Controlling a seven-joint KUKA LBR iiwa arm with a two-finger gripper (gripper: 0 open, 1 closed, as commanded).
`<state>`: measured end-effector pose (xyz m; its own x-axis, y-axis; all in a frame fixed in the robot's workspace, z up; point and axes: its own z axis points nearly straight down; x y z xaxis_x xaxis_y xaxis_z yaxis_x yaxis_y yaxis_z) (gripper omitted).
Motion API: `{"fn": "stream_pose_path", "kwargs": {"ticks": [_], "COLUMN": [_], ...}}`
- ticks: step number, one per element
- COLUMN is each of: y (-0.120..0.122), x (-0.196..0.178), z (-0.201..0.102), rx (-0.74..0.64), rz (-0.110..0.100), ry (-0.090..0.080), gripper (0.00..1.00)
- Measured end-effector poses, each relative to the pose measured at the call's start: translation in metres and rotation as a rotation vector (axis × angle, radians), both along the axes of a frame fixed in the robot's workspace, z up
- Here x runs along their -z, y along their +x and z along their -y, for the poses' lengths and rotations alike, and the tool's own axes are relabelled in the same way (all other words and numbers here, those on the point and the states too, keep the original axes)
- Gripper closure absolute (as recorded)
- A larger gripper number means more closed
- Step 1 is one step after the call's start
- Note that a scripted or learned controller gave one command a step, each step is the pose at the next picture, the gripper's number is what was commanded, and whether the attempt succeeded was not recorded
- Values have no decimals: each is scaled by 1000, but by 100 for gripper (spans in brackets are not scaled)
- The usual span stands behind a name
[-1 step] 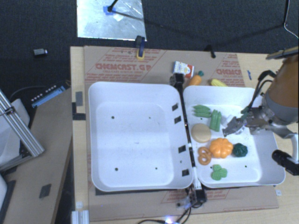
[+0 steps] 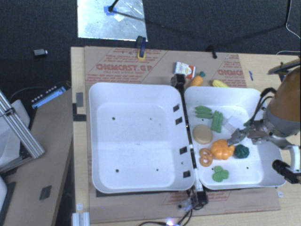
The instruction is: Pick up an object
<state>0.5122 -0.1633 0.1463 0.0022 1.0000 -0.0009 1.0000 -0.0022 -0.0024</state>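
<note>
Camera view: end effector [image 2: 233, 139], grip state unclear, beside a rounded orange toy [image 2: 221, 149].

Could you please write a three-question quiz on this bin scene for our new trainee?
1. True or false: the toys lie in the right bin.
2. Which item is nearest the gripper? A. orange toy B. pretzel C. tan disc
3. Fill in: just outside the bins, beside the carrot, lies a yellow ____.

Key: 1 true; 2 A; 3 banana.
</note>
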Motion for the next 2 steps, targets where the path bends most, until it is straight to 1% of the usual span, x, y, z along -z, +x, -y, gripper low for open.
{"fn": "stream_pose_path", "kwargs": {"ticks": [1,2], "y": [40,-2], "x": [52,62], "z": [-81,-29], "rx": [-14,0], "rz": [3,0], "ry": [5,1], "gripper": [0,0]}}
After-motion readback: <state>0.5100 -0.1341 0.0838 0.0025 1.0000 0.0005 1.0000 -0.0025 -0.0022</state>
